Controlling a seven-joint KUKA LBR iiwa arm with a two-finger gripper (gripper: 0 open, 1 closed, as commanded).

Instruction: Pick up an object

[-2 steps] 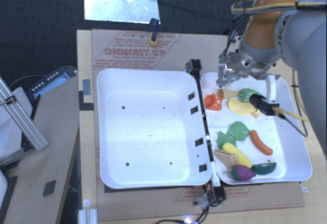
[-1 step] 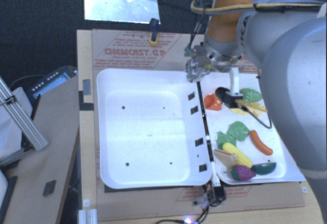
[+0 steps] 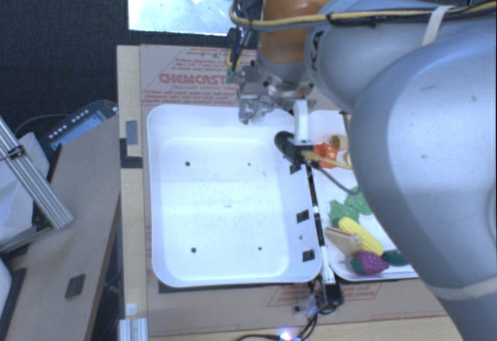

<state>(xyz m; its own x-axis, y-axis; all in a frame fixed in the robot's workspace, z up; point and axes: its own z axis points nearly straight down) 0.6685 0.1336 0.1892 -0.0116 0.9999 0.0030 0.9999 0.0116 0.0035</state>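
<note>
My gripper [image 3: 251, 108] hangs below the orange-banded wrist, over the far rim of the left white bin [image 3: 225, 207], with nothing visible in it. The right bin [image 3: 378, 276] holds toy food, largely hidden under my arm. I see an orange-red piece [image 3: 330, 151] at its far side and a green leafy piece [image 3: 346, 208] in the middle. A yellow corn cob [image 3: 359, 234], a tan wedge [image 3: 339, 238] and a purple grape bunch [image 3: 370, 262] lie near its front edge.
Both bins sit on a brown cardboard sheet [image 3: 186, 75]. A grey device [image 3: 78, 123] and a metal rail [image 3: 35, 184] stand at the left of the bench. A small green piece [image 3: 394, 258] lies beside the grapes.
</note>
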